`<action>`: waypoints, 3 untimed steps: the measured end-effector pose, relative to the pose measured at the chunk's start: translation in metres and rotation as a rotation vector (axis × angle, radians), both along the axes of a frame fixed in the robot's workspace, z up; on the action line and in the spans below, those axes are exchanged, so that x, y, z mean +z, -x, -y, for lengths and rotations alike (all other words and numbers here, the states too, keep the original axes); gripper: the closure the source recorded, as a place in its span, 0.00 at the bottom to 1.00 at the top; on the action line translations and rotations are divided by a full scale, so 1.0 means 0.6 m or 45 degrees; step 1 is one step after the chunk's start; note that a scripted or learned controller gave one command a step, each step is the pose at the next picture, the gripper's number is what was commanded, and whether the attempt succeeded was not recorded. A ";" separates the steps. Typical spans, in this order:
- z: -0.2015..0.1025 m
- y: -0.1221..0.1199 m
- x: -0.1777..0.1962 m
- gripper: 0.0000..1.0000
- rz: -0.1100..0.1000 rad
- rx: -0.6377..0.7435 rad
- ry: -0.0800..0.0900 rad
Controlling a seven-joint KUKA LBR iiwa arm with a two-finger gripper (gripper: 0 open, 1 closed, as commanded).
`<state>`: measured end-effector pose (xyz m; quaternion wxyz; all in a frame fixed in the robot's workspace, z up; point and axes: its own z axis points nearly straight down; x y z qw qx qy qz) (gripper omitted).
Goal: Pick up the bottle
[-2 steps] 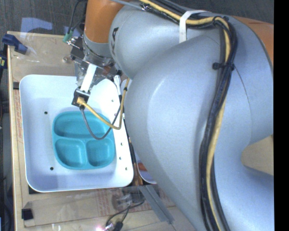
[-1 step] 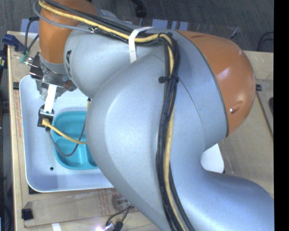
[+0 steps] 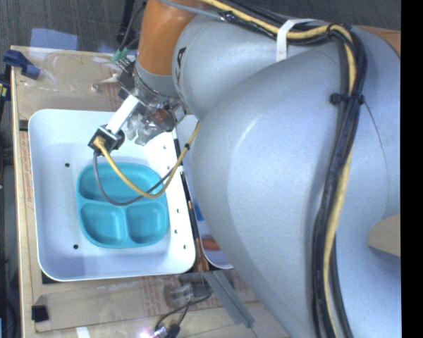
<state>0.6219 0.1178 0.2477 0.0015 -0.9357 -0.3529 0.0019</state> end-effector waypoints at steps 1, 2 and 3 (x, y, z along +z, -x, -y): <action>0.062 0.070 0.046 1.00 -0.002 0.137 -0.001; 0.146 0.021 0.027 1.00 0.001 -0.145 0.002; 0.236 0.044 0.050 1.00 -0.003 -0.049 -0.001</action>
